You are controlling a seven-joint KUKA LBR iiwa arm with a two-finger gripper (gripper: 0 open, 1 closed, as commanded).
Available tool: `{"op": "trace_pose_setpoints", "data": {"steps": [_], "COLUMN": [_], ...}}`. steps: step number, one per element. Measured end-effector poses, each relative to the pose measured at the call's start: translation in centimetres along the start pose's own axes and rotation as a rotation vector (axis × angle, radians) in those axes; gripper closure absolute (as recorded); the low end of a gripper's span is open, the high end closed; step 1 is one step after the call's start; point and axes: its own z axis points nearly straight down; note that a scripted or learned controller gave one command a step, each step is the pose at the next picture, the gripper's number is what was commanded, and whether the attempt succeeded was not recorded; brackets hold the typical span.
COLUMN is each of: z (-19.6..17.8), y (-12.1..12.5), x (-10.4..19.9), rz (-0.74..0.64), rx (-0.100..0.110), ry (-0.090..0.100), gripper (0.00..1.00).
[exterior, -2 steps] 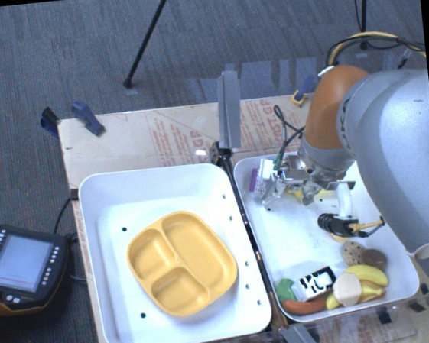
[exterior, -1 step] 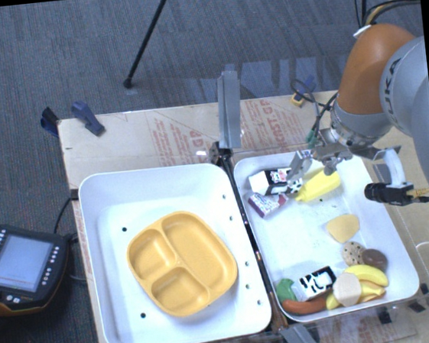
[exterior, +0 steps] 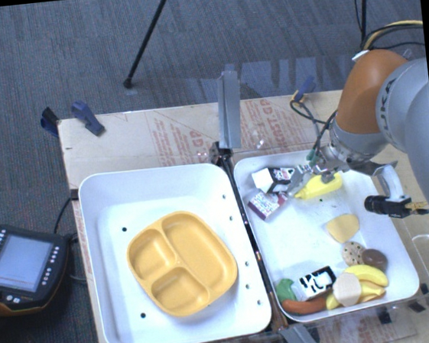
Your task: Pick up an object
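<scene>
**Operator:** As far as I can read it from here, the end effector (exterior: 316, 169) sits low in the far part of the right bin (exterior: 405, 251), just off the wrist with its orange band. I cannot tell its state; the tip is too small and cluttered to read.

**Supervisor:** What is nearest to it?

**Operator:** I log a yellow piece (exterior: 320, 186), banana-like, lying touching or just under the tip, on its near side. Its long axis runs roughly left to right across the view, tilted slightly up at the right. I judge this the likely target, though I see nothing clearly between the fingers, so I do not record a hold.

**Supervisor:** And around it?

**Operator:** To its left, close by, I note a small white box (exterior: 261, 178), a dark printed packet (exterior: 282, 174) and a purple-edged packet (exterior: 264, 204). Nearer the camera lies a pale yellow chip (exterior: 343, 227), well apart. Along the near wall I see a cookie (exterior: 353, 252), a brown round piece (exterior: 374, 258), a banana (exterior: 369, 275), a black-and-white carton (exterior: 318, 280), a green piece (exterior: 287, 288) and a carrot (exterior: 305, 306).

**Supervisor:** The other bin?

**Operator:** I record the left bin (exterior: 104, 218) carrying a yellow divided plate (exterior: 181, 262), far from the arm. Both bins rest on the bench (exterior: 141, 137).

**Supervisor:** Risk?

**Operator:** My judgement: the grasp should close across the yellow piece's short axis; the packets to the left crowd the approach.
</scene>
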Motion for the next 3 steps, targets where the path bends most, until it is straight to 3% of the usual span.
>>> {"op": "trace_pose_setpoints", "data": {"steps": [1, 2, 3], "z": [0.82, -0.17, 0.13], "y": [0.07, 0.26, 0.05], "x": [-1.83, -1.59, -1.73], "rz": [-0.042, -0.051, -0.05], "rx": [-0.005, -0.001, 0.005], "ry": [0.009, 0.012, 0.01], "gripper": [0.0, 1.0, 0.0]}}
